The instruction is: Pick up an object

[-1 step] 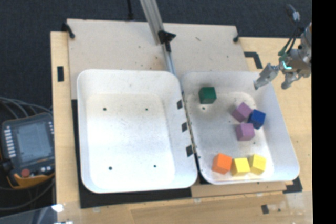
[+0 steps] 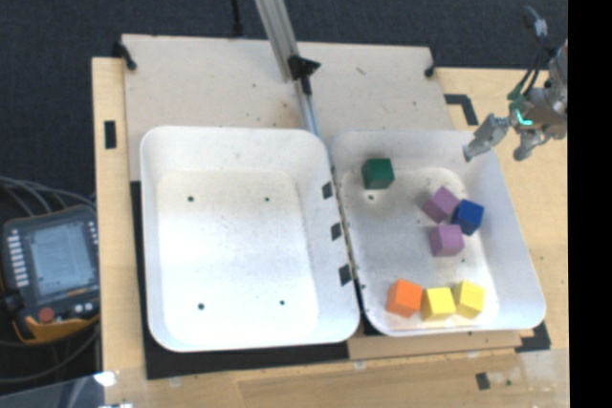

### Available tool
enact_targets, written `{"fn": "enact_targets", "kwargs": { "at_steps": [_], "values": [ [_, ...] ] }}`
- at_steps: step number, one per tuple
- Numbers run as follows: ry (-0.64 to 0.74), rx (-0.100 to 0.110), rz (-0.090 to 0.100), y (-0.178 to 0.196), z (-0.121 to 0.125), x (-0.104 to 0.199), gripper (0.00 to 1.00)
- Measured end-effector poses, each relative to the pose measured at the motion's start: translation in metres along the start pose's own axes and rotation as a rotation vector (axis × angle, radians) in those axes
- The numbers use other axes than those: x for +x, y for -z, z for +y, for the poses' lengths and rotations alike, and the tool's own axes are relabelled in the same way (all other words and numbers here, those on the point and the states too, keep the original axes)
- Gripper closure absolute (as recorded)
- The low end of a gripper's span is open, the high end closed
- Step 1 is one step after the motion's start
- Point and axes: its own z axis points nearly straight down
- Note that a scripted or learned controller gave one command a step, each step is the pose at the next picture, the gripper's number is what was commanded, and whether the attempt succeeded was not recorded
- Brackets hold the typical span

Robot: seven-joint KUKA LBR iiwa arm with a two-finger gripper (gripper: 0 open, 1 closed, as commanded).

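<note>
The right bin (image 2: 507,234) holds several small blocks. A green cube (image 2: 378,173) lies near its far left. Two purple blocks (image 2: 442,204) (image 2: 446,239) and a blue cube (image 2: 469,215) cluster in the middle. Along the near edge sit an orange cube (image 2: 404,297) and two yellow cubes (image 2: 439,302) (image 2: 470,298) in a row. My gripper (image 2: 504,141) hangs at the far right corner of this bin, above its rim, its two fingers spread apart with nothing between them.
The left bin (image 2: 172,158) lies beside the right one. A slanted metal rail (image 2: 273,5) runs from the top down to the gap between the bins. A teach pendant (image 2: 53,263) rests off the bench at the left.
</note>
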Motion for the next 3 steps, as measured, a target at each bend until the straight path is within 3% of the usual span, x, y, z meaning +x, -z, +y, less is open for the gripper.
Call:
{"fn": "enact_targets", "kwargs": {
  "at_steps": [3],
  "values": [
    [0.0,0.004,0.001,-0.139,0.009,0.009,0.0]
  ]
}}
